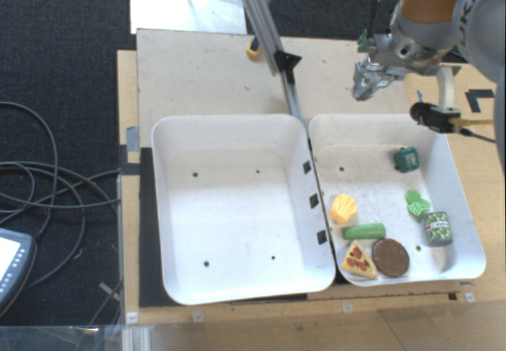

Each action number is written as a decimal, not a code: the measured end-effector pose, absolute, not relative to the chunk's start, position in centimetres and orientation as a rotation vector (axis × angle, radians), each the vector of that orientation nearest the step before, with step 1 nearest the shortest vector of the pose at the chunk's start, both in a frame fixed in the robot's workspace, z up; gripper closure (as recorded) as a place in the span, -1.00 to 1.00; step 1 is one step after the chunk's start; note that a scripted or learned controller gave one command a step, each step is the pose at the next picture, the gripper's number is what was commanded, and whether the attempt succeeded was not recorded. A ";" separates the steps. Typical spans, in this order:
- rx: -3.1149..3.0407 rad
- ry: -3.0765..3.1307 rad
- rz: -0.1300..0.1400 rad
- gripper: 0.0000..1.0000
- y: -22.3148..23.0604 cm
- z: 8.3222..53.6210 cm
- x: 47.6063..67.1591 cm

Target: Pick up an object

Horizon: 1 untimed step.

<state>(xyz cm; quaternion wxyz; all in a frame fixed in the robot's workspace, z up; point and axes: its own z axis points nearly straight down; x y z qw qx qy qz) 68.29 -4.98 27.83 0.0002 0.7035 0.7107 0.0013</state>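
The objects lie in the right bin, mostly toward its near end. A green cylinder lies flat with its long axis running left to right, just near of a yellow shell-shaped piece. Near of the cylinder, a pizza slice points its tip toward the far side, touching a brown round cookie on its right. By the right wall a small can with a green label lies on its side, long axis roughly near to far; a light green piece sits just far of it, its shape hard to make out. A dark green block sits apart at the far right. The left bin has a bare white floor.

The gripper hangs above the bench beyond the right bin's far rim, well apart from every object; whether it is released or clenched cannot be told. The arm is cut off at the top right edge. The right bin's far left floor is open room
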 end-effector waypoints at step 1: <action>2.212 2.234 0.001 1.00 0.3 25.9 66.7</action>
